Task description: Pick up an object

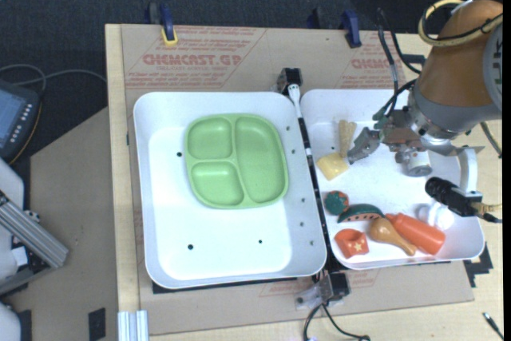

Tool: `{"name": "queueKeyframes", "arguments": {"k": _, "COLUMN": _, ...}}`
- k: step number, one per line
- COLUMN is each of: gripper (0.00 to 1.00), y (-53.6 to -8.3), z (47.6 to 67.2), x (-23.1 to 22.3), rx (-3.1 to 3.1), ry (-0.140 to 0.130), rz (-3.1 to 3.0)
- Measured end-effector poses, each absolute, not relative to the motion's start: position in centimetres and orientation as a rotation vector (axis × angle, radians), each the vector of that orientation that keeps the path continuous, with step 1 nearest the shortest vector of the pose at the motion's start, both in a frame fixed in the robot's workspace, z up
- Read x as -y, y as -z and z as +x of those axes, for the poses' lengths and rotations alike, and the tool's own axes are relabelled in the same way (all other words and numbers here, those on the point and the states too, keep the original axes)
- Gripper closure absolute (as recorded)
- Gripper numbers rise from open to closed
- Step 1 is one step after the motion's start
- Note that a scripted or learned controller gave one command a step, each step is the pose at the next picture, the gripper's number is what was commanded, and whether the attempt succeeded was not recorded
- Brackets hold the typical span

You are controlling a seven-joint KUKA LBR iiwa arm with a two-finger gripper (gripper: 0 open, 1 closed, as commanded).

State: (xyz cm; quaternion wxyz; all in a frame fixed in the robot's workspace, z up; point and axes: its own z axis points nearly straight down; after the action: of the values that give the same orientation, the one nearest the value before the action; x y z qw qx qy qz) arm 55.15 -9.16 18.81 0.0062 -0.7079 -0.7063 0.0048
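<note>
The right bin point(455, 255) holds several toy foods. A beige stick point(345, 135) and a yellow wedge point(332, 166) lie near its left wall. Along the front lie a red and green ball point(337, 200), a watermelon slice point(361, 212), a red pepper point(351, 243), a brown pear point(383, 231) and an orange carrot point(419, 232). My gripper point(364, 145) hangs over the right bin, just right of the beige stick and above the yellow wedge. Nothing visible is lifted off the bin floor.
The left bin point(160, 235) bears a green divided plate point(237, 160). A small white object point(438, 214) lies by the carrot. The grey and orange arm point(459, 68) covers the right bin's far right corner. Blue clamps point(167, 17) hold the board's back edge.
</note>
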Motion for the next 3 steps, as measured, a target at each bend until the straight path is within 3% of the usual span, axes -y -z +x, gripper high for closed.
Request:
{"name": "queueKeyframes", "arguments": {"k": 1, "gripper": 0.00, "y": -19.6, "z": 55.5, "x": 9.1, "rx": 2.221, "ry": 0.000, "rz": -2.221}}
{"name": "queueKeyframes", "arguments": {"k": 3, "gripper": 0.00, "y": -10.7, "z": 56.0, "x": 9.4, "rx": 2.219, "ry": -0.003, "rz": -2.219}}
